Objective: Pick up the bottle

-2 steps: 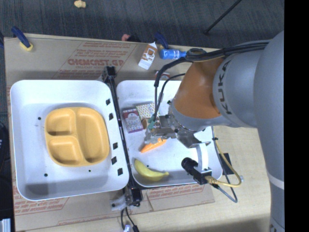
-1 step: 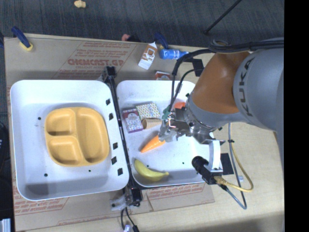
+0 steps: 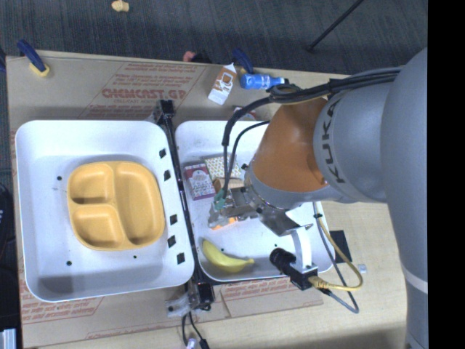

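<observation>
The camera view showed the gripper [image 3: 221,211] low in the right bin [image 3: 190,138] near frame centre; whether it was released or clenched could not be told. The bottle could not be made out. A banana [image 3: 226,257] lay below, a yellow divided plate [image 3: 115,203] in the left bin [image 3: 29,195].

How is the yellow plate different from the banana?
The yellow plate is wide and split into three sections; the banana is thin and curved. The plate lies in the left bin; the banana lies in the right bin, near its front edge, by the arm. Both are yellow.
</observation>
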`<state>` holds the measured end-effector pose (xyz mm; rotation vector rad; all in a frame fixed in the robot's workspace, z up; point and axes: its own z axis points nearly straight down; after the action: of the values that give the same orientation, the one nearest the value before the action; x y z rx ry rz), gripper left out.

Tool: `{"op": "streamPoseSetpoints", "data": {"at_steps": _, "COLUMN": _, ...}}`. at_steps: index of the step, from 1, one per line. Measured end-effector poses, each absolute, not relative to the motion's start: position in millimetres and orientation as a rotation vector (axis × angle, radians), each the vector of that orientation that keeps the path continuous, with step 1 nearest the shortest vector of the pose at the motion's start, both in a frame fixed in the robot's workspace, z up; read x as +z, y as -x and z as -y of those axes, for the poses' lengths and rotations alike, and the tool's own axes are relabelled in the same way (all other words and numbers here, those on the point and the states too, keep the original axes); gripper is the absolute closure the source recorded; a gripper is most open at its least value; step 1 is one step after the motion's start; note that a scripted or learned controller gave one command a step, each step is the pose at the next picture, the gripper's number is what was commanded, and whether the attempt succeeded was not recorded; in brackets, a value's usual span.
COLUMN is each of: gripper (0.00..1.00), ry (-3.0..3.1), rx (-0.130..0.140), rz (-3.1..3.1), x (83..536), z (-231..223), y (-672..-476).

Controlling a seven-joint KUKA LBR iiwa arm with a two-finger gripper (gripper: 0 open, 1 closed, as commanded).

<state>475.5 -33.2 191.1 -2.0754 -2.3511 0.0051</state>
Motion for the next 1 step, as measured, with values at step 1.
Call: {"op": "streamPoseSetpoints", "data": {"at_steps": 1, "gripper": 1.00, "ry": 2.279, "rx": 0.002, "rz": 2.159, "x": 266.8, "z": 45.5, "y": -476.5}}
